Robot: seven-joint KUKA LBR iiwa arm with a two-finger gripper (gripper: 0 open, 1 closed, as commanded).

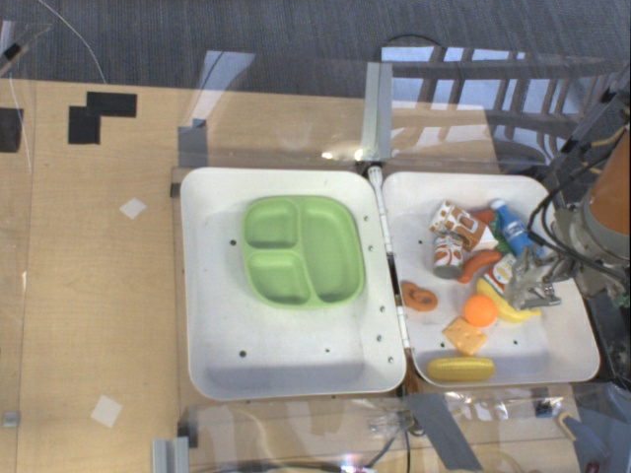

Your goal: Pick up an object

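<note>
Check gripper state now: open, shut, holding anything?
Gripper: low in the right bin, over the banana near the orange ball; open or shut cannot be told, and nothing visibly held.

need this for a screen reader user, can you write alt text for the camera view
A grey robot arm reaches in from the right, its gripper low over a pile of toy food in the right bin: a banana, an orange, a sausage. The left bin holds a green divided plate.
</note>
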